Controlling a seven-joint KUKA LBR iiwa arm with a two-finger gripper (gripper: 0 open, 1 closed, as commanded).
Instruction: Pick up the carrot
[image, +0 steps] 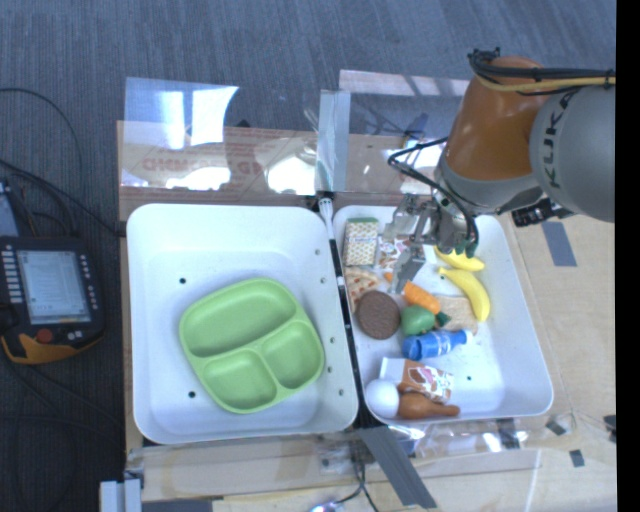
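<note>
Camera view: the claw (412, 262) hangs low in the right bin (520, 370), just above-left of the carrot (421, 297); I cannot tell how it is set. My read: the approach step; next, centre over the carrot, which lies beside the banana (470, 285) and cookie (378, 313). The left bin (160, 250) holds a green tray (250, 345).

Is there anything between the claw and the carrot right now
Nothing visible does. The claw hangs just above and left of the small orange carrot in the right white bin. The yellow banana lies close on its right, the green pepper-like toy just below.
</note>
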